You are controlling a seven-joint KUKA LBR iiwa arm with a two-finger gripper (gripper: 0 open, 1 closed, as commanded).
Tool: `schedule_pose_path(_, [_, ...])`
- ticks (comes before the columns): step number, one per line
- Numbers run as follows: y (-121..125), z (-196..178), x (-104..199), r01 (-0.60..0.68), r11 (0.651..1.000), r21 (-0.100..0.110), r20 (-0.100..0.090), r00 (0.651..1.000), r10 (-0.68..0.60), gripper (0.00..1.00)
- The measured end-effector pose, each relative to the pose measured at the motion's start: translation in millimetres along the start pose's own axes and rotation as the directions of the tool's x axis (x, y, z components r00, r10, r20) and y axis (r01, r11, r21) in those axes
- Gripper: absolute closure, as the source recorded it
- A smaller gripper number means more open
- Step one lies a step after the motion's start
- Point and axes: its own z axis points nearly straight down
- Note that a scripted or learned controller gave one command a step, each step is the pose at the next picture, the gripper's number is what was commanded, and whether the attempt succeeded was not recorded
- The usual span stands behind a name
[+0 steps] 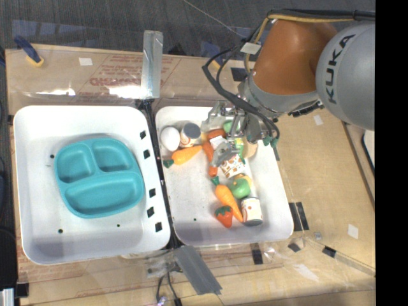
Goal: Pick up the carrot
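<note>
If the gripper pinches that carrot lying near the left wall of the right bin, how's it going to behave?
The carrot looks like rigid toy plastic, so probably stiff and light. Its tapered, rounded body may slip from a pinch or roll if nudged. The egg sits close above it and could get bumped.

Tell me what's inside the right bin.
The right bin holds carrots, an egg, a can, a strawberry and other toy food. The gripper covers items near the top.

Brown bench [357, 190], taped at spots. Bearing two white bins side by side: left bin [38, 234], right bin [191, 225], touching along the middle.
</note>
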Motion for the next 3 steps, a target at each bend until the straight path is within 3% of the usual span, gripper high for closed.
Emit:
schedule_pose_path(1, [-21.8, 155.4, 37.4, 0.144, 0.990, -0.003, -0.002, 0.990, -0.144, 0.00])
schedule_pose_path(2, [-19.6, 144.2, 35.4, 0.153, 0.988, -0.002, 0.002, 0.988, -0.153, 1.00])
schedule_pose_path(3, [10.3, -9.8, 38.2, 0.189, 0.982, 0.004, 0.013, 0.982, -0.189, 1.00])
